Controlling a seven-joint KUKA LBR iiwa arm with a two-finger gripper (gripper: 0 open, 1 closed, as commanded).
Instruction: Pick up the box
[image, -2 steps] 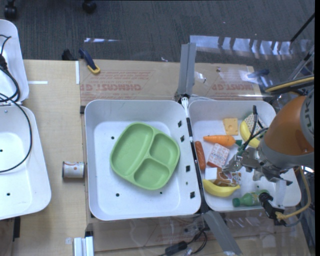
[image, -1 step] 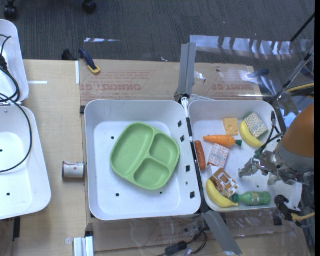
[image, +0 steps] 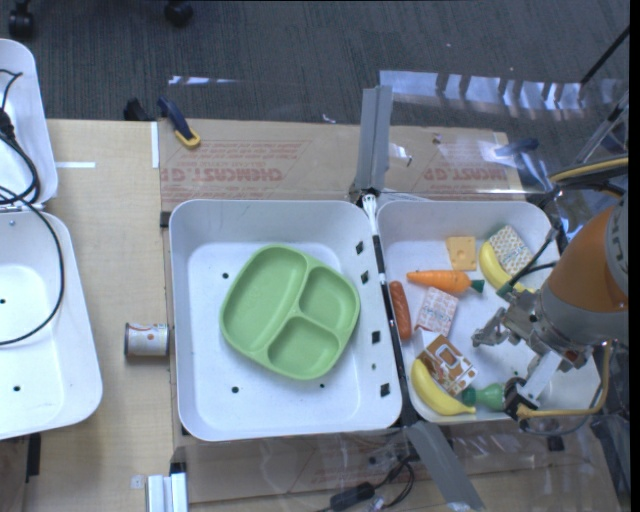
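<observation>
My gripper (image: 505, 345) hangs low over the right bin (image: 425, 225), near its right wall, and I cannot tell from here whether my fingers are open or closed; nothing shows between them. The box (image: 449, 365), brown with white patterning, lies a little to the left of my gripper, resting against a banana (image: 436, 394) at the bin's front edge; any print on it is too small to read. Just above it lies a pale pink-and-white packet (image: 436, 310), its label also unreadable, with a carrot (image: 438, 281) above that, a red sausage-shaped piece (image: 400, 307) to the left, a slab of cheese (image: 461, 252), and a second banana (image: 492, 266) beside a patterned sponge-like block (image: 510, 249). A green item (image: 490, 396) sits at the front, near the first banana's tip. The left bin (image: 190, 330) holds a green divided plate (image: 290, 312). Behind both bins lies flattened cardboard (image: 260, 165) with red lettering seen upside down and mirrored, not fully legible. The bench (image: 100, 170) is pale wood; a small can (image: 147, 340) lies on it left of the bins, and dark carpet (image: 280, 50) lies beyond.
</observation>
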